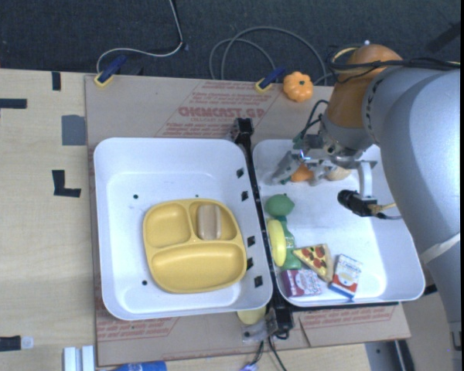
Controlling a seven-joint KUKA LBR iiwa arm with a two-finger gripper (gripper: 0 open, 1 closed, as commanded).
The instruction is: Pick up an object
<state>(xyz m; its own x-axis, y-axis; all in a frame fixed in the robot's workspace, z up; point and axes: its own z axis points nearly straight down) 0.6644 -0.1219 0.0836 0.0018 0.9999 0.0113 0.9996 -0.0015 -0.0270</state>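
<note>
The arm [414, 141] reached in from your right and covered the upper part of the right bin [398, 242]. The left bin [108, 207] held a yellow divided tray [178, 265]. In the right bin, a green object [279, 205], a yellow object [278, 242], a pizza-slice toy [315, 258] and small packets [346, 273] lay toward the near left corner. The gripper [305, 163] hung over the far left part, directly above a small orange object [301, 175], which lay at its fingertips. You could not tell how wide the gripper stood, nor whether it held anything.
</note>
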